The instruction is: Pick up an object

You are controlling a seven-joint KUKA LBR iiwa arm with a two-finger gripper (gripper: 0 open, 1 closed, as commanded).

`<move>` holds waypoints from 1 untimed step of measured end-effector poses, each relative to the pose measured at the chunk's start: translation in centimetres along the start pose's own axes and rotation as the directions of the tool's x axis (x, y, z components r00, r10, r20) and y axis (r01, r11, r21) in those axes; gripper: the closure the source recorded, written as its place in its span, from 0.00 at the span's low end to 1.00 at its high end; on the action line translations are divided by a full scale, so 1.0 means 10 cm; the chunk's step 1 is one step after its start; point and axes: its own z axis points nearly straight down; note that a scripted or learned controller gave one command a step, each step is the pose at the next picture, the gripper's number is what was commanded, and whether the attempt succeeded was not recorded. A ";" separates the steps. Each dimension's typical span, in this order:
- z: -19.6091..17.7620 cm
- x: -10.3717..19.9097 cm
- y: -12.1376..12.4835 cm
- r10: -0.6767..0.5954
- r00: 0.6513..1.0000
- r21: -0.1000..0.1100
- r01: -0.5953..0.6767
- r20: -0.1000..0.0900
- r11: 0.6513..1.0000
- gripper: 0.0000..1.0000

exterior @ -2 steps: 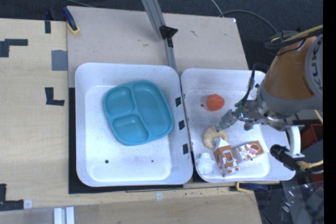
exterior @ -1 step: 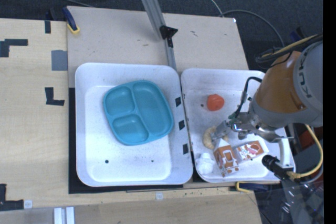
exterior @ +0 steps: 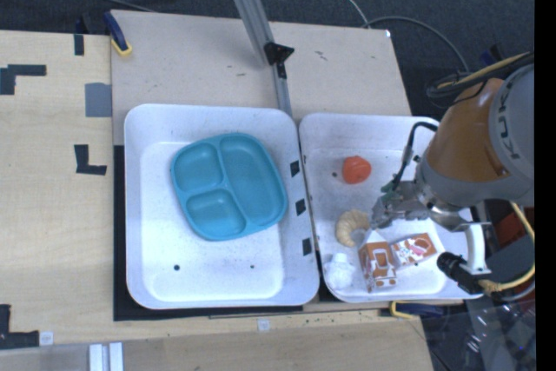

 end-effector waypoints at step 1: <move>-0.42 -0.01 0.00 0.001 1.000 -0.006 -0.001 0.002 1.000 1.00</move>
